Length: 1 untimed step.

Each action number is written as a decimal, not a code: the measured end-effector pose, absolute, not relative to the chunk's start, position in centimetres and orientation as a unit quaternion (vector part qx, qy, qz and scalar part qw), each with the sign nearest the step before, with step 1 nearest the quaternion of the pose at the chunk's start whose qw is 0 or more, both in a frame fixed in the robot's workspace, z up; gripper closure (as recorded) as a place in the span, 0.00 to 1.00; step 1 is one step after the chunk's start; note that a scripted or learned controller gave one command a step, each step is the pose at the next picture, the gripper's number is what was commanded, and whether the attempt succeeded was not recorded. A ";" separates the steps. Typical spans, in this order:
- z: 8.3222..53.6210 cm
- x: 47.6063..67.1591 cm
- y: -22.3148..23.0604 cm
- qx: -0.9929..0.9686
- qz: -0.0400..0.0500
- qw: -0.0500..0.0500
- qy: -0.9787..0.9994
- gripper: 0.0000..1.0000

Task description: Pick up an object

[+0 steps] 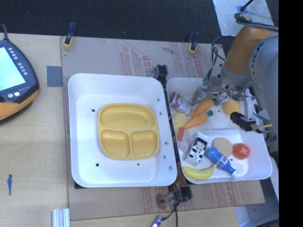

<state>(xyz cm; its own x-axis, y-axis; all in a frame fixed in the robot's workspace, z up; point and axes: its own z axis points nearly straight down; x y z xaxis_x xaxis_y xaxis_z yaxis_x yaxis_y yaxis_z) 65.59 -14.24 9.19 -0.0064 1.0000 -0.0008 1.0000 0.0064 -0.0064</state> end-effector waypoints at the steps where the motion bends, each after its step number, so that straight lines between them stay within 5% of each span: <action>1: 9.2 65.6 -13.2 -0.704 0.003 0.003 -0.710 0.00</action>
